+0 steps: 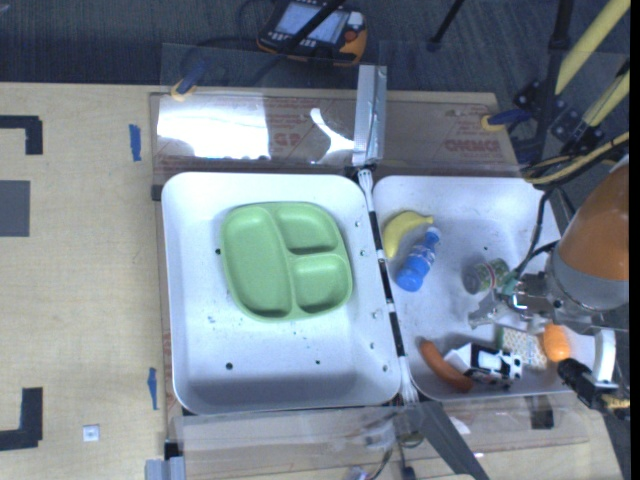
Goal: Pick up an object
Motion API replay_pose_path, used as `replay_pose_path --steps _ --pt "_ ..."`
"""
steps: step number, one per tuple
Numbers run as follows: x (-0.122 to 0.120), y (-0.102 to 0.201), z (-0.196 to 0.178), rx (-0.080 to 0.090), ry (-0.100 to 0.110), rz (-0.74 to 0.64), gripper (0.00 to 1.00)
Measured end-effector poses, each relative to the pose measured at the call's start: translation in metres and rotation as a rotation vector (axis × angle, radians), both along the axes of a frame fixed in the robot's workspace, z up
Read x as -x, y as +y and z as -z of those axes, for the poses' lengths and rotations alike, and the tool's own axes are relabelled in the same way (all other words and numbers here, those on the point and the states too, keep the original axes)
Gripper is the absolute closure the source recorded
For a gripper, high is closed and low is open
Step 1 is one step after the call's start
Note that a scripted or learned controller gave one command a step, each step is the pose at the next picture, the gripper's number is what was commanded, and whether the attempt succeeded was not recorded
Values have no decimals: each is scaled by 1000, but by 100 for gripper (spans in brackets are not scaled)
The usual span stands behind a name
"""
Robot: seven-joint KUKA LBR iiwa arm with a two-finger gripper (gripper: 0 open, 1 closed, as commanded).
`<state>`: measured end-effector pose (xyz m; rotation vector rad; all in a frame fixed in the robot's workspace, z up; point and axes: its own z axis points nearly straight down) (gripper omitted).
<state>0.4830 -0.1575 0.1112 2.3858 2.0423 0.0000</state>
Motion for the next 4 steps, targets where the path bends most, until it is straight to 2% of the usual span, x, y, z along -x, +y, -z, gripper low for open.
replay_pose_path --steps 1,2,3,4 --pt "-53 4 -5 -1 0 -49 0" --pt "-46 -24 25 -3 0 262 0" --pt "-48 -24 13 -1 -5 261 100" --pt "-107 20 -73 0 2 298 100"
